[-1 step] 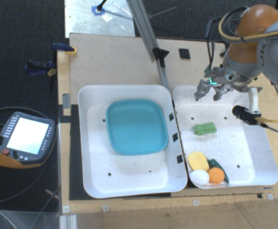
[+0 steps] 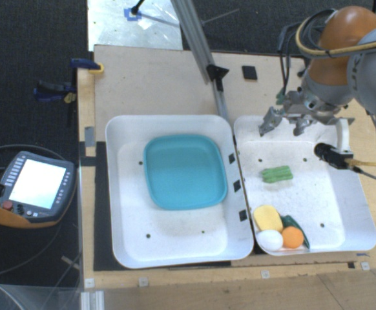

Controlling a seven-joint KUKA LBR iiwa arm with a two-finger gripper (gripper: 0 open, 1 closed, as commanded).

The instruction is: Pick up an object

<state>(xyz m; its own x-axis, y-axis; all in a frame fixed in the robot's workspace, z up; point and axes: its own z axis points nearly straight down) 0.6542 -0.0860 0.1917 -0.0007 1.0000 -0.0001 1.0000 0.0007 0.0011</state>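
Crowding the near corner of the right bin [image 2: 356, 199] are a yellow piece [image 2: 267, 217], a white egg-like piece [image 2: 270, 239] and an orange ball [image 2: 292, 237], touching one another and pressed against the bin's wall, with a dark green bit [image 2: 302, 228] tucked behind the ball; a grasp there looks awkward, since the fingers would likely strike the rim or a neighbour before closing. Farther in, a green oblong object [image 2: 277, 174] lies alone on the bin floor, well apart from the cluster and from every wall, and it reads as the soundest choice for the pick. Beyond it, over the far edge of the same bin, hangs the gripper [image 2: 283, 124], its two fingers spread apart with nothing between them, so no object is held yet. The step in hand appears to be the approach: the arm would do well to carry the gripper nearer along the bin until it stands over the green object, turn the wrist so the fingers straddle its narrow width rather than its length, descend close to the floor, and only then close. In the left bin [image 2: 126, 237] sits a teal tray [image 2: 185, 172], which plays no evident part in this step
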